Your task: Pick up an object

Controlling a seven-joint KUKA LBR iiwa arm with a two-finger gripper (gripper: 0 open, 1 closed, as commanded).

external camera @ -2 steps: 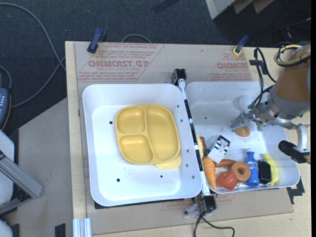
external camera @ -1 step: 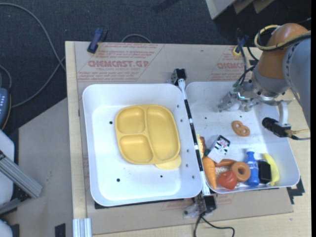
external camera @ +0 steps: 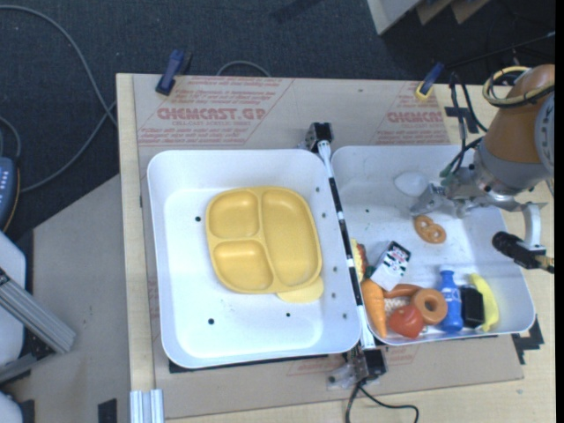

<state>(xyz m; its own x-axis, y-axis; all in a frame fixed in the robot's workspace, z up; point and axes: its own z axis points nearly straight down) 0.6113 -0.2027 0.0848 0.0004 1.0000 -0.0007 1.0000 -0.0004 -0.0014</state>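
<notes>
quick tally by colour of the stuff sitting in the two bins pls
yellow: 2, divided plate, banana
orange or brown: 3, pretzel, carrot, ring
red: 1, tomato-like piece
blue: 1, bottle
black: 1, block
white and black: 1, card
total: 9

Robotics lab or test bench, not a home. Two white bins [external camera: 176,236] are sitting clamped on a brown board [external camera: 211,113] bearing printed lettering, blue clips [external camera: 170,70] gripping its far edge. Loose cables [external camera: 53,25] are trailing over dark carpet [external camera: 264,42]. The grey-and-orange arm [external camera: 515,139] is reaching in from the right. An aluminium frame rail [external camera: 31,311] is showing at lower left.
</notes>
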